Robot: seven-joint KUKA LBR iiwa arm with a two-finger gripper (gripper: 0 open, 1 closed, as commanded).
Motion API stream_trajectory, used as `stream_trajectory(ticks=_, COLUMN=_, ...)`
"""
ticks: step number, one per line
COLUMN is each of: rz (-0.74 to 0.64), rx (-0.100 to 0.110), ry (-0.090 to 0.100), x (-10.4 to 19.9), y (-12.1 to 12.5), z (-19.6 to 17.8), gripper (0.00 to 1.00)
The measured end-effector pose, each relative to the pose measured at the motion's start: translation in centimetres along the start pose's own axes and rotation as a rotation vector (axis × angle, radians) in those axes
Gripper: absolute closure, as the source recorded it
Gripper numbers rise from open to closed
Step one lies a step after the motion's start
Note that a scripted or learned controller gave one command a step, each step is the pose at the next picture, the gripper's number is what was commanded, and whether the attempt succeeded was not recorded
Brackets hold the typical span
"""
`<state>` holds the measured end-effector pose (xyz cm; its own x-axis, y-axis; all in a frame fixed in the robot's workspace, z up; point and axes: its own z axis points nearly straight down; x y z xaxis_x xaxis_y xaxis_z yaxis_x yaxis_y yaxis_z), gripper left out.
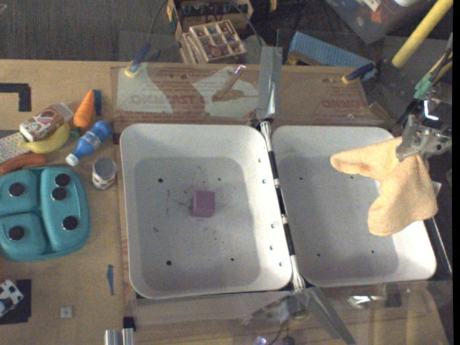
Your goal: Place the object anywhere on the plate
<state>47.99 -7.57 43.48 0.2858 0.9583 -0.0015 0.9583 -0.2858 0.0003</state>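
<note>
end effector (419, 141) fingers hidden by cloth (394, 185) | arm cut off right

A teal moulded tray (39, 210) is sitting on the counter (65, 77) left of the bins. Above it a banana (49, 142), a carrot (85, 108), a blue-capped bottle (89, 141) and a small tin (104, 172) are lying close together. Beyond the counter, a wooden compartment box (213, 40) is resting on the floor, and a yellow pole (422, 26) is leaning at the upper right.

A small purple cube (203, 203) sits flat near the middle of the left bin (136, 149), apart from its walls.
</note>
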Motion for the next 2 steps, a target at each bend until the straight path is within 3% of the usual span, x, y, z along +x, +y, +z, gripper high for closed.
stream_trajectory(ticks=1, rz=-0.036, rx=0.000, ry=0.000, x=-1.4, y=12.7, z=0.2, gripper=1.00)
stream_trajectory(ticks=2, rz=-0.063, rx=-0.003, ry=0.000, x=-1.0, y=15.8, z=0.0, gripper=1.00)
